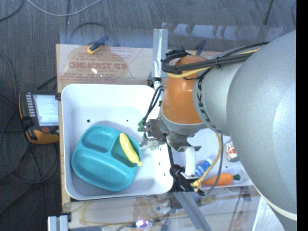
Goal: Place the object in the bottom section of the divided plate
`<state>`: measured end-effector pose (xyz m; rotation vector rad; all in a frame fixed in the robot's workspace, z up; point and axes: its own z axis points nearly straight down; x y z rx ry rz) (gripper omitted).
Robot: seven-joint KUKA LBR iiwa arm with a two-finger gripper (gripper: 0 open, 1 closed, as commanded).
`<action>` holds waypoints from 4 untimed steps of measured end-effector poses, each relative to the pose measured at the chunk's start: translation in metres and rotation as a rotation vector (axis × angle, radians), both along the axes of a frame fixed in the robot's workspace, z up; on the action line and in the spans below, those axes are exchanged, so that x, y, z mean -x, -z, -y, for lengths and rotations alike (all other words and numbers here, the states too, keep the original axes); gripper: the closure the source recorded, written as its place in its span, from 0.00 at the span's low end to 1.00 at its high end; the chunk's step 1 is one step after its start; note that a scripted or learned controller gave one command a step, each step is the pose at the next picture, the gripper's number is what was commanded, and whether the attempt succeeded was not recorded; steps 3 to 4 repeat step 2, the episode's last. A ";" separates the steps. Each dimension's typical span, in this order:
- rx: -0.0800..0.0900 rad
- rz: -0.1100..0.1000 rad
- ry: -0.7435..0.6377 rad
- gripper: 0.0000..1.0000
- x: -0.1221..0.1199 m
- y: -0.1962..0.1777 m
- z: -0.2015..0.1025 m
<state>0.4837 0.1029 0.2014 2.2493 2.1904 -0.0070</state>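
Your yellow banana lies in the right-hand section of the teal divided plate, its tip reaching over the plate's right rim. The plate sits in the left white bin on the counter. The gripper hangs just right of the banana; you cannot tell its state. A carrot lies in the right bin.

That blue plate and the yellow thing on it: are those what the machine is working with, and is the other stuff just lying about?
Part of the job:
- divided plate
- banana
- claw

Just lying about:
- carrot
- blue bottle
- handheld screen
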 end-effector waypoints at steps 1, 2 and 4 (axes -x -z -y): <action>0.002 -0.001 0.472 1.00 -0.056 0.073 0.000; 0.001 0.000 0.346 1.00 -0.038 0.019 0.011; 0.001 0.000 0.346 1.00 -0.038 0.019 0.011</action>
